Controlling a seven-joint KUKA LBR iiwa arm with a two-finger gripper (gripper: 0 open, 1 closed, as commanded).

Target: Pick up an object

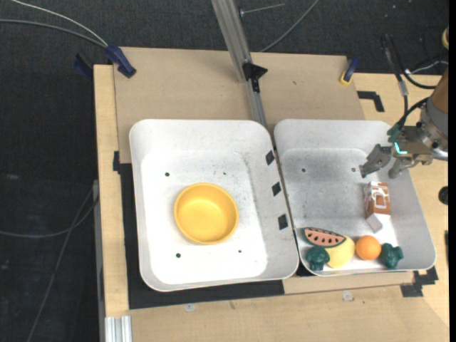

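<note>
Clutter gathers along the near edge of the right bin [313,137]: a watermelon slice toy [325,236] with a red face and dark seeds, a yellow lemon-like piece [343,253] just below it, a dark green broccoli-like piece [318,257] touching its left side, an orange [368,248] to the right, and another dark green piece [390,256] at the near right corner. Up from the orange lies a small brown and white carton [377,198], lengthwise toward the far wall, with a grey tab at its near end. Its print is too small to read.

The gripper [385,164] hangs over the right bin's far right part, just above the carton in the view, with its two dark fingers [372,164] spread apart and nothing between them. A small teal light shows at its base. The arm's wrist enters from the right edge over the bin's rim.

The left bin [149,144] holds a yellow bowl [206,212], upright, near its middle, well apart from the gripper. Black clips sit along the seam between the two bins. A metal pole [235,45] slants across the bench [178,84] from the top toward the seam. Blue clamps [121,60] sit at the bench's far left corner and a yellow and blue one [349,70] at the far right. Thin cables cross the dark floor [43,155] around the bench.
</note>
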